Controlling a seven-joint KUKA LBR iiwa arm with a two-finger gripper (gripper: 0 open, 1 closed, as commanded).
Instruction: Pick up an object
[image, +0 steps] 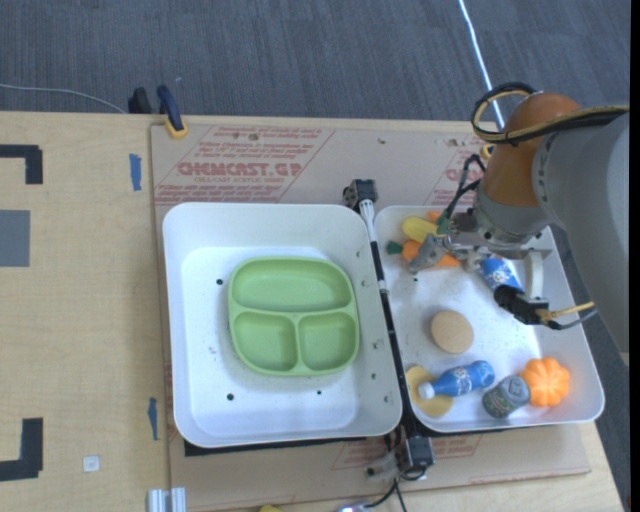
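Lab: robot arm (560, 150), test bins (200, 300)

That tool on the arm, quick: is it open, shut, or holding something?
Tool: cannot be told; it sits low among small items at the back of the right bin.

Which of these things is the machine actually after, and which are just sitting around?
For the job: gripper, tan round object, blue bottle, orange pumpkin, grey-green can, right bin.

Lying about: green divided plate, left bin.

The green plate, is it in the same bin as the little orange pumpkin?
No, the green plate sits in the left bin, and the orange pumpkin is in the right bin.
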